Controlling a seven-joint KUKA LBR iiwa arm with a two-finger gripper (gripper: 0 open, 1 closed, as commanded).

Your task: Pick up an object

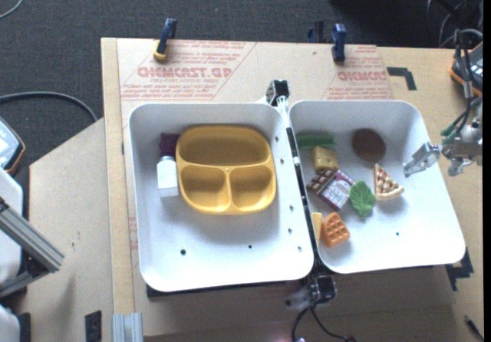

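approach step, nothing grasped. gripper sits at right bin edge, fingers look spread & empty. toy food clustered in bin's left half; pizza slice nearest. next: swing left over it, then descend.

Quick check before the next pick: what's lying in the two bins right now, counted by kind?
Right bin:
Green strip: 1
Brown patty: 1
Cheese wedge: 1
Pizza slice: 1
Chocolate bar: 1
Lettuce leaf: 1
Waffle: 1

Left bin:
Yellow divided tray: 1
White bottle: 1
Dark purple item: 1

Total: 10
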